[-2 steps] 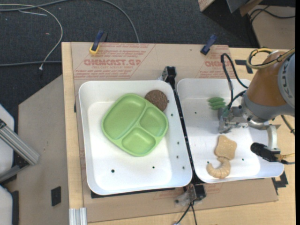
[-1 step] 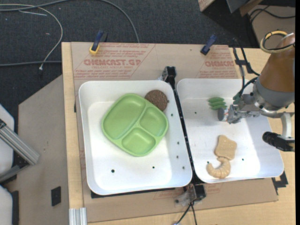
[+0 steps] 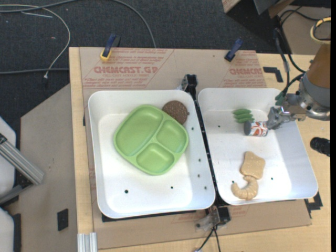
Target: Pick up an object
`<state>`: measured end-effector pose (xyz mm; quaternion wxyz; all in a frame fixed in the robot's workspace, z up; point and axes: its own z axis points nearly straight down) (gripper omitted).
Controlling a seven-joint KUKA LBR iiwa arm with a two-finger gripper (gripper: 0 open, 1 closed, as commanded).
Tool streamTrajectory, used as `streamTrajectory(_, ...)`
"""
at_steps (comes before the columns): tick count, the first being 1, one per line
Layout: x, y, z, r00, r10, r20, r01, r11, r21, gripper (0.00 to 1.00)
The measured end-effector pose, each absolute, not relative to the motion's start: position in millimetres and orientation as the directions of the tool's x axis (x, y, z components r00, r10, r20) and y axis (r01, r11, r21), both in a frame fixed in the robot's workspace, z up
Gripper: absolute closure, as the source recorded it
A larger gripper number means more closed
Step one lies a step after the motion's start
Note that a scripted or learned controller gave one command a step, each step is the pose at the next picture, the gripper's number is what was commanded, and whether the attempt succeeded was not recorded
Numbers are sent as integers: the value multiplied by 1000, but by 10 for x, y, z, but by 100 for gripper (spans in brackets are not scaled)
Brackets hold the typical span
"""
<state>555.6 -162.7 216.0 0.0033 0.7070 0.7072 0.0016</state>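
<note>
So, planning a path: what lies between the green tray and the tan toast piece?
In the camera view, the bins' adjoining rims lie between the green tray and the toast piece; otherwise bare white floor.

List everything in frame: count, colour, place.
bins: 2, white, side by side on the bench
divided plate: 1, light green, left bin centre
round cookie: 1, brown, left bin, at the plate's far right edge
green item: 1, green, right bin, far part
small can: 1, red and white, right bin, just below the green item
tan pieces: 2, beige, right bin, near part, one curved
clamps: 2, blue and yellow, far edge of the board
cables: several, grey and black, floor
arm: 1, grey, from the right
pincer: 1, beside the can
</note>
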Motion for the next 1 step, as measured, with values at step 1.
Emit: streamTrajectory(1, 5584, -1597, 2604, -2, 1000, -2, 1000, 2, 7, 100)
